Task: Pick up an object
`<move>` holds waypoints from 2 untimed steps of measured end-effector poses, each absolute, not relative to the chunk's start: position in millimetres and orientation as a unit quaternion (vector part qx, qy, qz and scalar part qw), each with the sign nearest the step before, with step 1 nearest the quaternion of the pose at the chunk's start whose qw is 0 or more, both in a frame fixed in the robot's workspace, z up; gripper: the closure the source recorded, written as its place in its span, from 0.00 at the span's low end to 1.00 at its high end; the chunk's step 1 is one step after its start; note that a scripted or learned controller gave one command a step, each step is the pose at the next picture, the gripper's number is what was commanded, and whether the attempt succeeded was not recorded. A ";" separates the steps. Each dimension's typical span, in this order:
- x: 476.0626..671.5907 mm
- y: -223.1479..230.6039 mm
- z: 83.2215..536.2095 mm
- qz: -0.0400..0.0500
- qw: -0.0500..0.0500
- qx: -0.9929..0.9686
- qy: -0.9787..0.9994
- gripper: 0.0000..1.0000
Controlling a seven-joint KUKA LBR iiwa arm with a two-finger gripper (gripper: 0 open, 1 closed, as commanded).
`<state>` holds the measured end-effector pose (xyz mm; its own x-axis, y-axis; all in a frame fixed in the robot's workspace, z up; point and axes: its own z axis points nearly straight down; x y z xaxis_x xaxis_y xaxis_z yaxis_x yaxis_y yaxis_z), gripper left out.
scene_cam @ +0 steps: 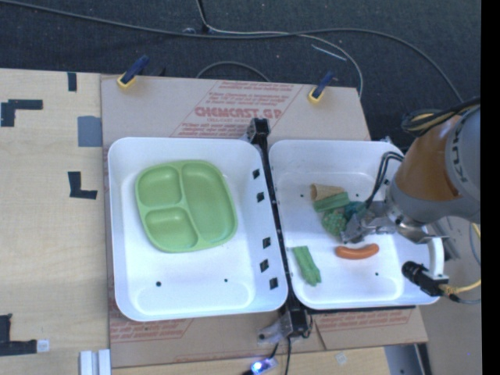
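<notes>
The right bin [305, 158] holds several toy foods. A tan cone piece [324, 191] and a green leafy piece [334, 203] lie near its middle, with a darker green lump [337, 222] just below them. An orange sausage [357, 251] lies toward the lower right, and a green bumpy pickle [307, 265] rests near the bin's front left. My gripper [355, 226] reaches in from the right and sits low beside the dark green lump, just above the sausage. Nothing visibly sits between its fingers.
The left bin [125, 272] holds a light green divided plate [185, 205]. A black divider with clips [268, 225] runs between the bins. Cardboard [234, 108] lies under both, clamped at the back. The grey and orange arm [433, 174] covers the right bin's right edge.
</notes>
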<state>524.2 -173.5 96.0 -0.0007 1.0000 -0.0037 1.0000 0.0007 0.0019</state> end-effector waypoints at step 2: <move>515.7 -164.2 209.6 0.000 0.001 0.706 0.708 1.00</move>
